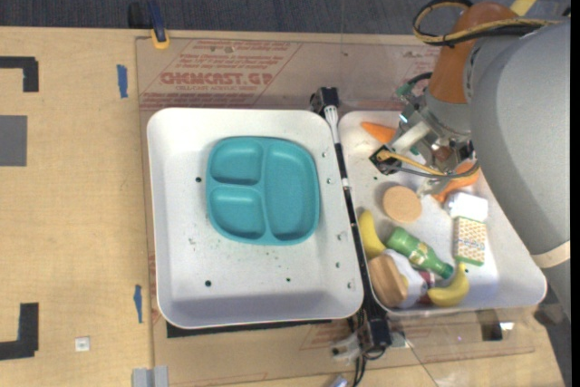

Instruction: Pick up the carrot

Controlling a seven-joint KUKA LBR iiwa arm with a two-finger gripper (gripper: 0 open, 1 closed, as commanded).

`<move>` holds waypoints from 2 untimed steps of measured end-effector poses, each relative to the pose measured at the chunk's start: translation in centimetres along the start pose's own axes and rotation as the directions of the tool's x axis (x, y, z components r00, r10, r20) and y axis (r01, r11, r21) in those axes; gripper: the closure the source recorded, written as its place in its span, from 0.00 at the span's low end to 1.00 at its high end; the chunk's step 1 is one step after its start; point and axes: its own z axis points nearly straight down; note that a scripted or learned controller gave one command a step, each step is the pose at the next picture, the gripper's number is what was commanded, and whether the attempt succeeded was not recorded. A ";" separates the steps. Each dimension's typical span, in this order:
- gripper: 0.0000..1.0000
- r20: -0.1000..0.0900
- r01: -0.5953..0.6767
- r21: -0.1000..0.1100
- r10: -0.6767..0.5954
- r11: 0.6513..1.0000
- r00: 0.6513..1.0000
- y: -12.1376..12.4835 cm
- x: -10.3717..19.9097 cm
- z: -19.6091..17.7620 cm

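Observation:
The carrot [378, 131] lies at the far left of the right bin [517, 272]; its orange pointed end sticks out to the left from under the gripper. Another orange bit [450, 187] shows just below the gripper, and I cannot tell whether it belongs to the same carrot. My gripper [440, 156] hangs low over the far part of the right bin, right above the carrot's hidden part. The wrist and arm cover its fingers.
Nearer in the right bin lie a tan round disc [402, 204], a green bottle [419, 251], a banana [369, 235], a white block [469, 207], a patterned packet [470, 242] and a brown-topped can [390, 281]. A teal divided plate [263, 188] sits in the left bin [177, 222].

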 end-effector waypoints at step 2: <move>0.00 0.004 -0.321 0.013 0.321 0.947 0.947 3.6 -1.7 0.0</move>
